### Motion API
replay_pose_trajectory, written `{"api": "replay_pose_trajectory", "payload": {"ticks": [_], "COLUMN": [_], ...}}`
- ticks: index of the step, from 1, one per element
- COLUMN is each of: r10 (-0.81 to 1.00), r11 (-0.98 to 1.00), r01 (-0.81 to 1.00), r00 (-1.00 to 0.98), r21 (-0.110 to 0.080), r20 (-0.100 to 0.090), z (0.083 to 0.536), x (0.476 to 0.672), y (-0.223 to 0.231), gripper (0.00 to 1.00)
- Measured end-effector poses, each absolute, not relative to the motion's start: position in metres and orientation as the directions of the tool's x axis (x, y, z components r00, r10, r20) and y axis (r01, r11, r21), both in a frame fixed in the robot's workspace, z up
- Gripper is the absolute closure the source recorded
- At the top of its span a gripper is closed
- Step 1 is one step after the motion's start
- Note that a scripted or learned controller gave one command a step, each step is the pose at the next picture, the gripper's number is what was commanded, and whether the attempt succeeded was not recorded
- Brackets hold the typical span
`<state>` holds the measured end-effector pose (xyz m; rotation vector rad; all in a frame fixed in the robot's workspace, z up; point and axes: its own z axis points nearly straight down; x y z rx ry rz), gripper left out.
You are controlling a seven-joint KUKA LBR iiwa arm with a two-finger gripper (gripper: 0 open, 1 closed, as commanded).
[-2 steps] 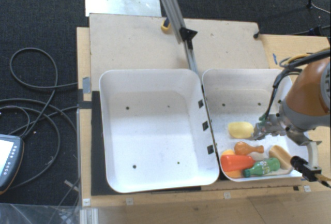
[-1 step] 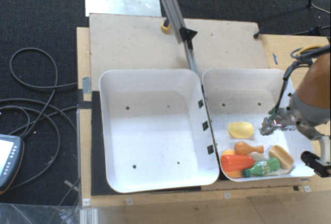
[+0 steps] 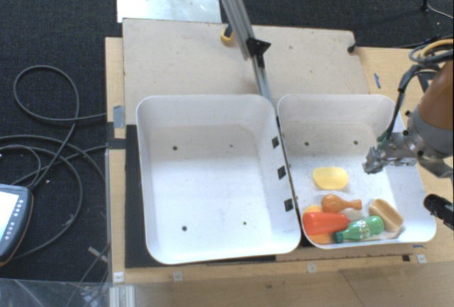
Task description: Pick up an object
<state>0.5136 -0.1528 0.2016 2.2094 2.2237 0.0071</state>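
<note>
The right bin (image 3: 333, 114) holds several toy foods near its front edge. A flat yellow piece (image 3: 330, 177) lies mid-bin. Below it sit an orange drumstick (image 3: 341, 203), a red-orange piece (image 3: 324, 222), a green bottle (image 3: 360, 229) and a tan bun-shaped piece (image 3: 386, 214). My gripper (image 3: 374, 162) hangs over the right side of this bin, to the right of the yellow piece and above the bun. I see nothing between its fingers.
The left bin (image 3: 206, 178) stands beside the right one, sharing a dark-marked divider (image 3: 281, 171). A grey pole (image 3: 237, 8) slants across the back of the bench. Cables and a tablet lie on the floor at left.
</note>
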Motion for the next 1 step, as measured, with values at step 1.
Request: {"api": "replay_pose_trajectory", "payload": {"ticks": [1], "r10": [1.0], "r11": [0.006], "r01": [1.0], "r00": [-0.006], "r21": [0.004], "r20": [-0.001], "z": [0.2121], "x": [0.5149], "y": [-0.1529], "gripper": [1.0]}}
